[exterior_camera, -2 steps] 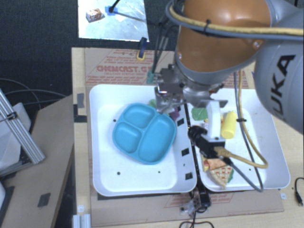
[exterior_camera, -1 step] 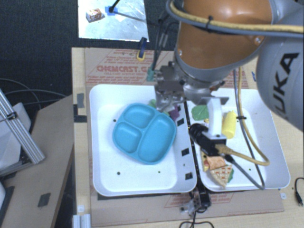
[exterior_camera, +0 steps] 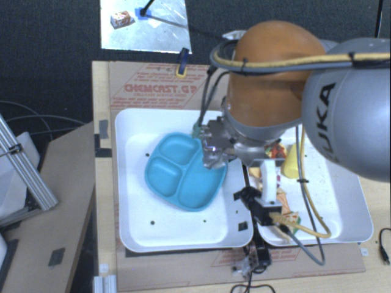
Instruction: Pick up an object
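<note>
A blue divided plate point(exterior_camera: 180, 179) lies tilted in the middle of the left white bin point(exterior_camera: 131, 163). My gripper point(exterior_camera: 211, 150) hangs under the orange wrist band, right over the plate's upper right rim. It looks close to or touching that rim, and the grey metal hardware hides how its tips stand. In the right bin point(exterior_camera: 354, 218) a yellow object point(exterior_camera: 292, 160) and some small colourful items point(exterior_camera: 282, 203) lie near the left wall, partly hidden by the arm.
The bulky arm covers the wall between the bins and most of the right bin's back. Cables point(exterior_camera: 305, 224) loop over the right bin's front. A shiny sheet point(exterior_camera: 143, 14) lies beyond the cardboard point(exterior_camera: 159, 84) behind the bins.
</note>
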Motion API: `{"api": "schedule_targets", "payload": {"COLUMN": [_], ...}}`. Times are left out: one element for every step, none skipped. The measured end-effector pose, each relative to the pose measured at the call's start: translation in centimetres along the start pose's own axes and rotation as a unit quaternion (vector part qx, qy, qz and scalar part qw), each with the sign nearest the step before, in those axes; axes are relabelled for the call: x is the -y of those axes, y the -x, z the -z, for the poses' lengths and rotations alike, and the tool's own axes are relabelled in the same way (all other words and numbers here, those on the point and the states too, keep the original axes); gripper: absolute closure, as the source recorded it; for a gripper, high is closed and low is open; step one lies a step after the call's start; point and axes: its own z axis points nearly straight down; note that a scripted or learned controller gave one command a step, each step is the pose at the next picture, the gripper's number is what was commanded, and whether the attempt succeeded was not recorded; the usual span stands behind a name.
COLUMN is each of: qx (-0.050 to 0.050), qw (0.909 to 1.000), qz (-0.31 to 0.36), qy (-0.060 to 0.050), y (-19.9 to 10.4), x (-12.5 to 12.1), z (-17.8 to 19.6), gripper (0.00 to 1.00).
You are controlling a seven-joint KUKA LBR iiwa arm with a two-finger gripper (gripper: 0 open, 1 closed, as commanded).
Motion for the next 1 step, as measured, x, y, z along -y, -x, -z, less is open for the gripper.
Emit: {"api": "schedule_targets", "payload": {"qx": [0.0], "qw": [1.0], "qz": [0.0], "qy": [0.0], "y": [2.81], "x": [0.1], "z": [-9.82], "gripper": [1.0]}}
